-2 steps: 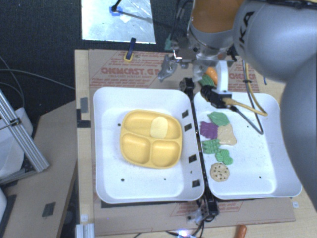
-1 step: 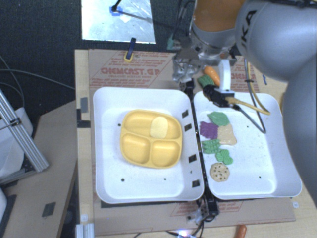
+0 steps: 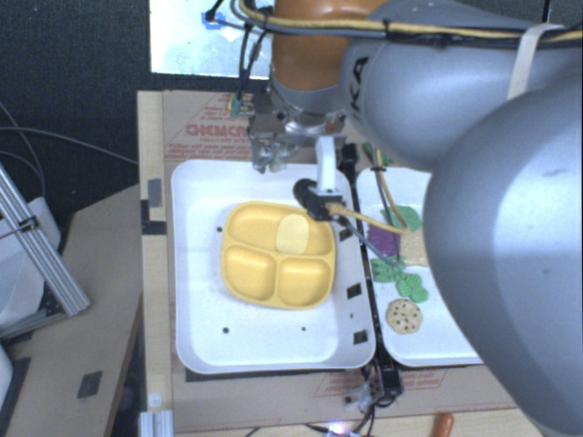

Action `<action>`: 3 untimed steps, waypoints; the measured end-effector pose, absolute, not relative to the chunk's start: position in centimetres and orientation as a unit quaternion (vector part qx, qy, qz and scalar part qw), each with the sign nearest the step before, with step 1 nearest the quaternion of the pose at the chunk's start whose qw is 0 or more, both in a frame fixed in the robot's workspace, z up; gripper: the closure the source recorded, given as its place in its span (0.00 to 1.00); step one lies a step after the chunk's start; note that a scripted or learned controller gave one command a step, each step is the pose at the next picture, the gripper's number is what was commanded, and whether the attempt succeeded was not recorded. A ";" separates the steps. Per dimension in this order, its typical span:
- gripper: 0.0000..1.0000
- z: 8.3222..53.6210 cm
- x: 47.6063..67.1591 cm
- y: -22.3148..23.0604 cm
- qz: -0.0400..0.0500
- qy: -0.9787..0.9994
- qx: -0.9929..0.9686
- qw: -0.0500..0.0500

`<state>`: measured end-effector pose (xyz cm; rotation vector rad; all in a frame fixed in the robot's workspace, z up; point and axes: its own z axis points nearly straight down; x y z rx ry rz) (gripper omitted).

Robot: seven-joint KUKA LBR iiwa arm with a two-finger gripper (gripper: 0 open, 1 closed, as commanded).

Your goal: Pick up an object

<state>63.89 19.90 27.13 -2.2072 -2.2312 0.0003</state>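
Pincer (image 3: 271, 157), metallic, hangs just behind our landmark, the glossy yellow compartment plate (image 3: 276, 254) in the left white bin (image 3: 196, 271); its grip we cannot tell. Red "CHEMC" lettering marks the cardboard (image 3: 196, 126) beyond.

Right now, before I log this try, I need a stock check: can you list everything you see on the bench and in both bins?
Divided plate: one, yellow, three compartments, middle of the left bin.
Flat oval piece: one, pale yellow, in the plate's upper right compartment.
Cookie: one, tan with dark chips, right bin, near its front.
Leafy pieces: several, green, right bin, above the cookie.
Purple piece: one, right bin, by the divider.
Left bin: one, white.
Right bin: one, white.
Cardboard sheet: one, brown with red print, under the bins.
Gripper: one, grey, over the left bin's far edge.
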 end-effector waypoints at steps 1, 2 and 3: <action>1.00 28.7 64.1 19.4 -0.002 -0.710 -0.704 -0.001; 1.00 20.5 61.6 23.7 0.002 -0.710 -0.704 0.003; 1.00 13.2 49.4 21.9 0.008 -0.708 -0.707 0.005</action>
